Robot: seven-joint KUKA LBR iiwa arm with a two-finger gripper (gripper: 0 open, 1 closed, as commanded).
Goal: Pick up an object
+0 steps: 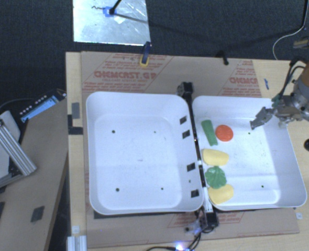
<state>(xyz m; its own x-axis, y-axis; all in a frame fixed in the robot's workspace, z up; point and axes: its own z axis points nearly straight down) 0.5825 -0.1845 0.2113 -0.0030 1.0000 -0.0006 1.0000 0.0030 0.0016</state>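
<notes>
The left bin is passed over first, and no objects are seen in it. Across the divider, the right bin is reached, and all five objects are found crowded along its left wall. Farthest back, a green stick is laid with its long axis running far to near, and an orange round piece is set just beside it on the right. Nearer, a yellow piece, a green leafy piece and a second yellow piece are lined up in a touching column. Further right, the gripper is held over the far right part of the bin, and nothing is gripped between its parts; whether it is spread or closed cannot be told. The objects are therefore placed to its left and somewhat nearer, with the orange round piece judged closest. A move leftward and down would be called for, and the crowding against the wall is judged a risk.
</notes>
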